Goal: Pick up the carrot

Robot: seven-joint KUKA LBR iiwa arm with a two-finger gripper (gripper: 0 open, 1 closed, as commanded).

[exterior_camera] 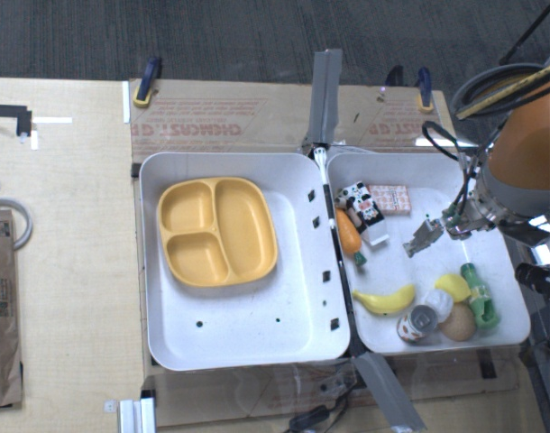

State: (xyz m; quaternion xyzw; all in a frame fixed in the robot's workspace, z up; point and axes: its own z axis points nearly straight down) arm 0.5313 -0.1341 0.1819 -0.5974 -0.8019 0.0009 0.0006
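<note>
The orange carrot (pixel 348 232) with a green stub lies against the left wall of the right bin (pixel 518 332), pointing toward the front. My gripper (pixel 422 236) hangs over the middle of that bin, well to the right of the carrot and apart from it. Its fingers stand open with nothing between them.
Just behind the carrot sit a black-and-white cow-patterned item (pixel 361 206) and a pink box (pixel 389 199). A banana (pixel 385 299), lemon (pixel 452 285), green bottle (pixel 479 298), can (pixel 422 321) and brown round fruit (pixel 457 325) crowd the bin's front. The left bin (pixel 257 341) holds a yellow divided plate (pixel 218 231).
</note>
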